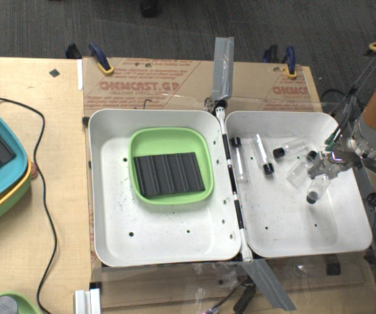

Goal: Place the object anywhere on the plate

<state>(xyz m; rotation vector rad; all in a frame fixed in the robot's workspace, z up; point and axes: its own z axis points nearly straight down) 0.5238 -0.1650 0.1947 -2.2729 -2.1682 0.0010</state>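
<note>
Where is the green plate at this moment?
The green plate lies in the left white bin, toward its far side, with a dark ribbed insert on it.

Light: bright, even, from overhead.
Shadows: soft and faint inside the left bin (109,195).
Glare: mild sheen on the right bin (286,221) floor.
Focus: generally sharp; the clear vials (261,150) look hazy.

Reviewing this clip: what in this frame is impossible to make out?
- Gripper, camera view: too small and cluttered to tell open from shut.
- Clear tubes in the right bin: transparent against white, so count and outlines are uncertain.
- Arm: cut off by the right edge.
- Dark ridged pad on the green plate: it hides the plate's middle.
</note>
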